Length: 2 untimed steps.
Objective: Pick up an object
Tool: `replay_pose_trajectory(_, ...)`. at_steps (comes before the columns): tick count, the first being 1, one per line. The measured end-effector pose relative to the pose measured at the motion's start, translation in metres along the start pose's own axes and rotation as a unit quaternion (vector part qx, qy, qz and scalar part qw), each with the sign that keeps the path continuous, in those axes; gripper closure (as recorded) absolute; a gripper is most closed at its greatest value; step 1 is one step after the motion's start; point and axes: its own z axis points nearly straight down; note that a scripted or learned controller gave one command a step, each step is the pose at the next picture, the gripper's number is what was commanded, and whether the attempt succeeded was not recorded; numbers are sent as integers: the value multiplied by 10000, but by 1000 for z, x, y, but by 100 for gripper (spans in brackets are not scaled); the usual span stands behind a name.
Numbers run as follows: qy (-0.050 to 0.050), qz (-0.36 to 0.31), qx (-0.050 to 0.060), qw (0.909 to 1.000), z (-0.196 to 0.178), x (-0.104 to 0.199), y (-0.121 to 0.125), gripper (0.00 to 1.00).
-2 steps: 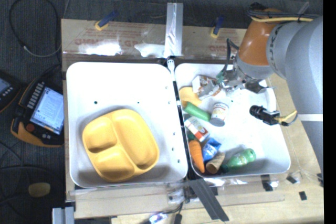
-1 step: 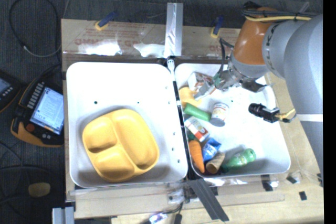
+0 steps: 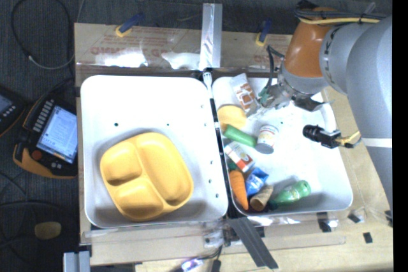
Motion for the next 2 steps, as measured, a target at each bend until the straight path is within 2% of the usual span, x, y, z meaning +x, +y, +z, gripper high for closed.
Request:
replay_pose_trajectory(1, 33, 2260, 71, 9741, -82, 27, 37, 100)
replay_pose_trajectory(2, 48, 1782, 74, 9840, -82, 45, -48, 100)
